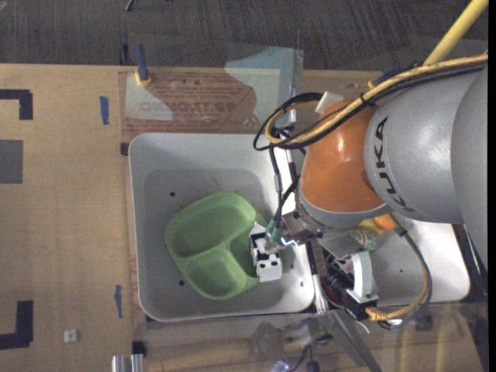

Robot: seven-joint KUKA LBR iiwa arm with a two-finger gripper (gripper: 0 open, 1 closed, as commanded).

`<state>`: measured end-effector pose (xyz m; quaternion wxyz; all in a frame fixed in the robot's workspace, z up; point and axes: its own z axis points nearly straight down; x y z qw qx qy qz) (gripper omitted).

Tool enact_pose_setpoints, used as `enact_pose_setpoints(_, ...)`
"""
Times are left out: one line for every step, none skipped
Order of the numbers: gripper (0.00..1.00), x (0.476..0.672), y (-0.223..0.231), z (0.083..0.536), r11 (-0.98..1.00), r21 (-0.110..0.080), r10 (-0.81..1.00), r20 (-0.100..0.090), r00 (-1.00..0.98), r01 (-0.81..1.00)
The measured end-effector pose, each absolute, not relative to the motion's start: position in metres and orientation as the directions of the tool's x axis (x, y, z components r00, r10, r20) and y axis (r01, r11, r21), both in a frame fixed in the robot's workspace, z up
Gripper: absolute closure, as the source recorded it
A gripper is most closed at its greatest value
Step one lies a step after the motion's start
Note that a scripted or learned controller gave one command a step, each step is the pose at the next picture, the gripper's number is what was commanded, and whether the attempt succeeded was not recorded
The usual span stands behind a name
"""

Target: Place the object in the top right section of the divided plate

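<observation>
Object at plate edge, under the gripper.

The small white block with dark spots, likely light and rigid, lies touching the right rim of the green divided plate in the left bin. Gripper state: cannot tell. Grasp across flat opposite faces.

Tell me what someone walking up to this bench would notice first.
The big grey arm with its orange band dominates the right side, reaching over the seam between the two white bins. Next comes the green divided plate lying in the left bin. The hand hangs right at the plate's right edge, with black and yellow cables looping above it.
</observation>
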<state>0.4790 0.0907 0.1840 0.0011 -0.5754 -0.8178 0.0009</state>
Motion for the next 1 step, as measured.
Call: enact_pose_setpoints(1.00,0.4796,0.0909,0.1934,0.337,-0.002,0.941,0.000,-0.337,0.941)
